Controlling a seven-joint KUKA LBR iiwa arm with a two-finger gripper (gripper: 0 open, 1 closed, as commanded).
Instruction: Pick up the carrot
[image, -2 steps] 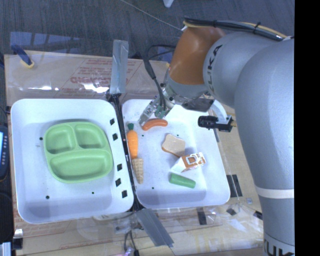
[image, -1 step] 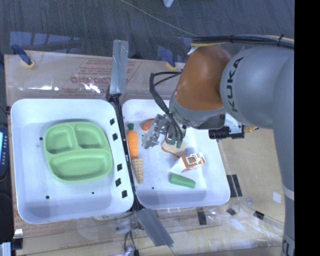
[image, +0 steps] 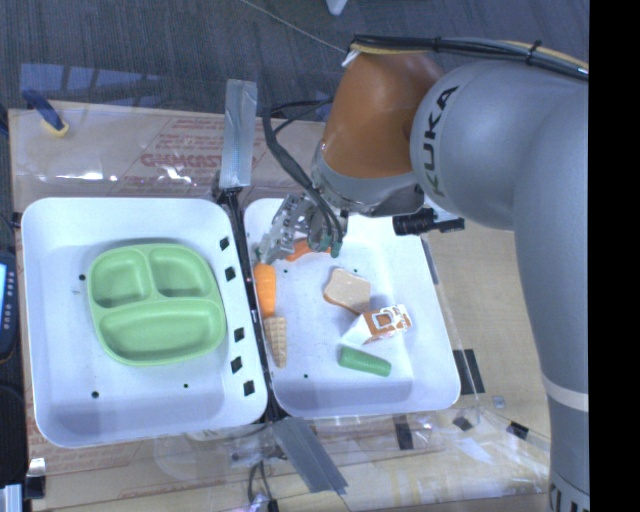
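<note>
The orange carrot (image: 265, 288) lies along the left wall of the right bin (image: 425, 370), pointing toward the near side. My gripper (image: 296, 240) hangs just above and behind the carrot's far end, at the bin's back left corner. A small orange piece (image: 299, 252) shows right at the fingertips; whether it is held is unclear.
In the right bin lie a waffle cone (image: 275, 340) below the carrot, a bread slice (image: 347, 291), a white-and-orange carton (image: 385, 323) and a green block (image: 364, 361). The left bin (image: 50, 330) holds a green divided plate (image: 157, 302). The arm fills the upper right.
</note>
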